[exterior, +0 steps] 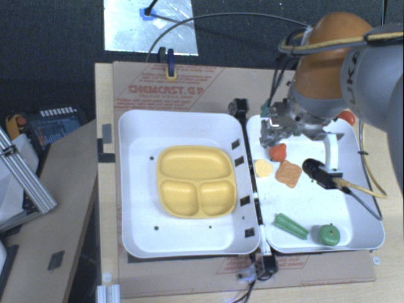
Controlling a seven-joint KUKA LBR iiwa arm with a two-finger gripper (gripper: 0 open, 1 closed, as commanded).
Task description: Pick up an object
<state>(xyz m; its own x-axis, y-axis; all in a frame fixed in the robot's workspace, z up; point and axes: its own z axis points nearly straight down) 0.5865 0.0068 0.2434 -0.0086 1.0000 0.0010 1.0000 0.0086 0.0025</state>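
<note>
My gripper (274, 133) hangs low over the far left part of the right bin (363, 223), under the arm's orange band. Just below it in the view lies a small red piece (278, 151), close to the gripper's tip; contact cannot be made out. Near that lie a pale yellow piece (263, 168) and a tan, toast-like piece (289, 173). A green cylinder (290, 225) and a round green item (328, 234) rest at the near side of the bin. Another red-orange item (346, 117) peeks out behind the arm at the far right.
The left bin (136, 169) holds a yellow three-compartment tray (196, 180). A black-clipped divider (247, 169) runs between the two bins. The arm's bulk covers the right bin's far side.
</note>
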